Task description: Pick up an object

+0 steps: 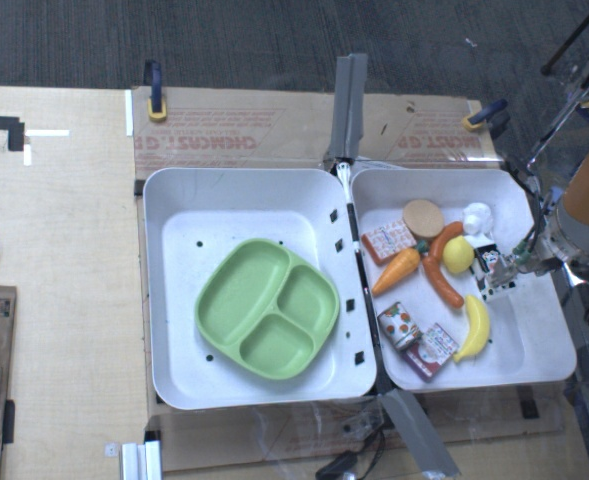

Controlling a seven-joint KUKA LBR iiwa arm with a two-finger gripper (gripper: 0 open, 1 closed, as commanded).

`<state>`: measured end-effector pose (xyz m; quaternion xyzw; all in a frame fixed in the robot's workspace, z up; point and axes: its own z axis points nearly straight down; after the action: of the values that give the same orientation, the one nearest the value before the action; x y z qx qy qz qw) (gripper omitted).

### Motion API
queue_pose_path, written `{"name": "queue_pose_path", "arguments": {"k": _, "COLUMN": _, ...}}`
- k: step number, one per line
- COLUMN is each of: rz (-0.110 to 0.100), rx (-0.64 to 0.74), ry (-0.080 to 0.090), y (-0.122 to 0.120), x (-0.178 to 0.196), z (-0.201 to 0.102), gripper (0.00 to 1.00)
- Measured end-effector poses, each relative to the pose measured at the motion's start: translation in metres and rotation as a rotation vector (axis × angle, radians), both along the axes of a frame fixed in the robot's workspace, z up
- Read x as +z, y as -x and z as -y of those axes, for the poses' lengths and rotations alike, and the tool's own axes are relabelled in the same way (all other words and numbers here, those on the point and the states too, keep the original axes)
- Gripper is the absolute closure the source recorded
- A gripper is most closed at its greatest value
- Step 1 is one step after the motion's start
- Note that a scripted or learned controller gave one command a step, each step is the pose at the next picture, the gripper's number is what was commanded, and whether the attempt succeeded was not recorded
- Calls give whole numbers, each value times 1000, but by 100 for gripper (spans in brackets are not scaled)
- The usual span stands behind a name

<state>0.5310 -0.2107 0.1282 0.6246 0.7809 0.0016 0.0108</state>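
Right bin [546, 353]: all the loose pick candidates sit here, clustered in its left and middle parts. Back row has a brown round disc [423, 216] with a white lump [476, 215] to its right. A yellow lemon [458, 255] lies just in front of them, touching a red-orange carrot [444, 283] that runs diagonally toward the front. A second, paler orange carrot [396, 270] lies to its left, tip pointing at the divider between the bins. A red-and-white box [387, 240] lies flat behind that carrot. Front area has a small carton [399, 325], with a flat red packet [432, 348] beside it. A banana [474, 328] lies right of the packet, curved, its long axis running front to back.

The gripper [492, 273] is low in the bin, just right of the lemon and just behind the banana's top end. It shows as a small black-and-white block. Cannot tell if it is spread or closed from this angle, and nothing is visibly pinched in it. The grey arm [564, 238] with its orange band comes in over the bin's right wall.

Left bin [164, 268]: holds a green three-compartment plate [266, 308], lying flat and roughly centred, rotated a bit relative to the bin walls.

Both bins rest on a cardboard sheet [244, 128], with clamps at its back edge.
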Motion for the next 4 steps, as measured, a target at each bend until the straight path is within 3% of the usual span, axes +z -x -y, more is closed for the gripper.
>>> {"name": "queue_pose_path", "arguments": {"k": 1, "rz": -3, "rx": -150, "ry": -8, "y": -49, "x": -7, "z": -44, "gripper": 100}}
{"name": "queue_pose_path", "arguments": {"k": 2, "rz": -6, "rx": -148, "ry": -11, "y": -49, "x": -8, "z": -46, "gripper": 0}}
{"name": "queue_pose_path", "arguments": {"k": 3, "rz": 8, "rx": -211, "ry": -9, "y": -88, "x": -20, "z": -28, "gripper": 0}}
{"name": "queue_pose_path", "arguments": {"k": 4, "rz": -19, "rx": -160, "ry": -11, "y": -86, "x": 3, "z": -37, "gripper": 0}}
